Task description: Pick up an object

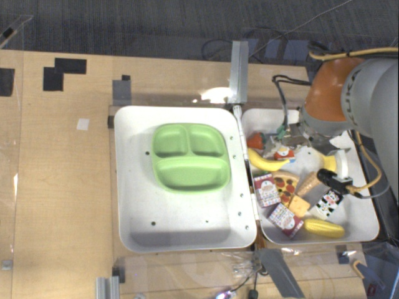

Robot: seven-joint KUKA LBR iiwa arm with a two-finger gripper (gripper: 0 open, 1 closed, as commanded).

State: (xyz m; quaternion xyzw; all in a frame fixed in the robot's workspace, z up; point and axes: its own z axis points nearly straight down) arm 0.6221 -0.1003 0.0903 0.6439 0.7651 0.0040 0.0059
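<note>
My gripper (282,139) reaches down into the back left part of the right bin (368,223), over a small red and white item (283,152). The grey arm with its orange band (325,92) comes in from the right above it. Just in front of the gripper lies a yellow banana (267,162). Nearer the front are a pizza slice toy (287,183), two small printed boxes (267,190) (284,218), a tan wedge (305,187), a black-and-white spotted piece (328,201) and a yellow corn-like item (323,228).
The left bin (140,223) holds a green divided plate (189,156). A metal post (239,67) stands at the back between the bins. A black cable (340,182) from the arm hangs over the right bin's middle.
</note>
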